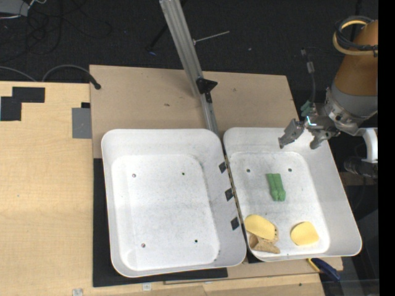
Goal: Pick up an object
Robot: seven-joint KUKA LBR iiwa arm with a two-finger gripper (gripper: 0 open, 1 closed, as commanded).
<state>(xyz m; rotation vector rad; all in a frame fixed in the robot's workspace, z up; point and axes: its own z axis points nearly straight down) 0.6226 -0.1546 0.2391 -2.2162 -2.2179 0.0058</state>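
**Overhead, the end effector hangs spread with nothing in it**

Right now the end effector (305, 135) sits over the far right corner of the right bin (345, 224), its two fingers (290, 135) spread apart with open air between them and nothing gripped. The grey arm (353, 85) with its orange band rises behind it toward the right.

Taking the right bin as the landmark: a green block (276, 186) lies near its middle, lengthwise toward the far rim, well apart from the fingers and nearer to me than they are. Along the bin's near edge, a yellow rounded piece (261, 226) lies in the left corner, touching a tan crumpled scrap (265, 245) just in front of it. A second yellow piece (304, 233) rests a little to the right of those, apart from them.

Beside the right bin, on its left and touching along the shared edge, stands the left bin (117, 165). Both rest on the tabletop (142, 97), and a metal rail (185, 48) slants away from the far end of their shared edge.
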